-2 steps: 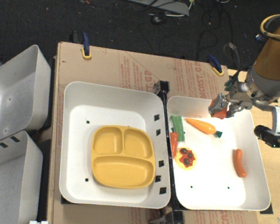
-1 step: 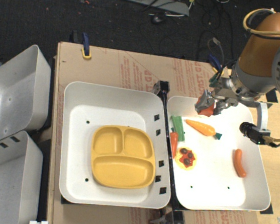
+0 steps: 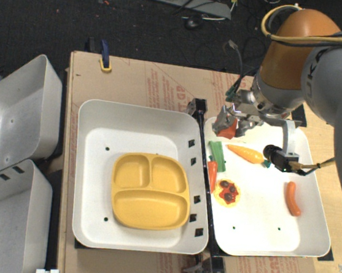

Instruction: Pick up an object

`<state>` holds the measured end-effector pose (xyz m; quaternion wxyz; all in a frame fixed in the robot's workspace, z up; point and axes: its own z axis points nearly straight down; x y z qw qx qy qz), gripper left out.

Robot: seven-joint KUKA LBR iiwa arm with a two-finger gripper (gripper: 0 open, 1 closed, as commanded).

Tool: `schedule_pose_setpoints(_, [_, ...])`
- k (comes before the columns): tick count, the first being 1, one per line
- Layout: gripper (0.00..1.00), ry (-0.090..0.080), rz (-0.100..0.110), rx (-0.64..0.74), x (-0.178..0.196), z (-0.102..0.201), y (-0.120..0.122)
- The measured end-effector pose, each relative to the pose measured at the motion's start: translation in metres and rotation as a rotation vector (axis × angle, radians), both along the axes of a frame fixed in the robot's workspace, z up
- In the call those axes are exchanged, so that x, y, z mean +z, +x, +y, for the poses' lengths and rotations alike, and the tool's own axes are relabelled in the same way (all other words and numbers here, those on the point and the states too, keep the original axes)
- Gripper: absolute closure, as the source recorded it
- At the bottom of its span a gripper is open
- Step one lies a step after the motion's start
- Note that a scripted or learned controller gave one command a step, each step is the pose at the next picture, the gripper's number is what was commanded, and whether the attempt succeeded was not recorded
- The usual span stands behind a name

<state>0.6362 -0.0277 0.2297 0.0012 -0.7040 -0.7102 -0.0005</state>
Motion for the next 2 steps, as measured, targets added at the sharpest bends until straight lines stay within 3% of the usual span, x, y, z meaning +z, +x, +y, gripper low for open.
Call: schedule_pose_setpoints(2, [1.00, -0.002, -0.002, -0.001, -0.004, 0.116, 0.001])
